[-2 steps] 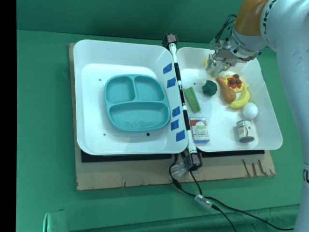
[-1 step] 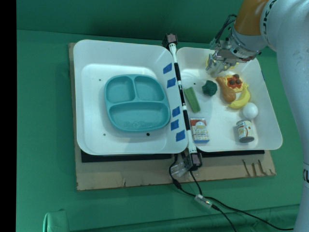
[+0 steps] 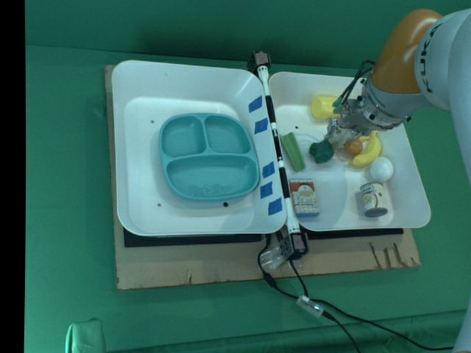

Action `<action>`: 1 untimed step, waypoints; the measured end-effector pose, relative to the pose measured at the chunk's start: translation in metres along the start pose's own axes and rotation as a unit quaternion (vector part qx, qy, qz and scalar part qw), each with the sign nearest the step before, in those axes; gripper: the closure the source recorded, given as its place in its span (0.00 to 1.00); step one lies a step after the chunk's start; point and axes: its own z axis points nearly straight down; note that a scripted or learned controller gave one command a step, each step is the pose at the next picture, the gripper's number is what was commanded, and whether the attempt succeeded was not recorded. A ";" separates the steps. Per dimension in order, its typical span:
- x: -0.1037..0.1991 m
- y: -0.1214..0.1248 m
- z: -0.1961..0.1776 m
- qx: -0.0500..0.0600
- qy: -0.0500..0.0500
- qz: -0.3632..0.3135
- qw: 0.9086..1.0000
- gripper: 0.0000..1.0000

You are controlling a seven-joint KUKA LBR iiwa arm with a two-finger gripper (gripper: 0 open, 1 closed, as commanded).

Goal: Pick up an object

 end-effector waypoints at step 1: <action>0.022 -0.015 -0.001 -0.001 -0.001 0.000 1.000 0.00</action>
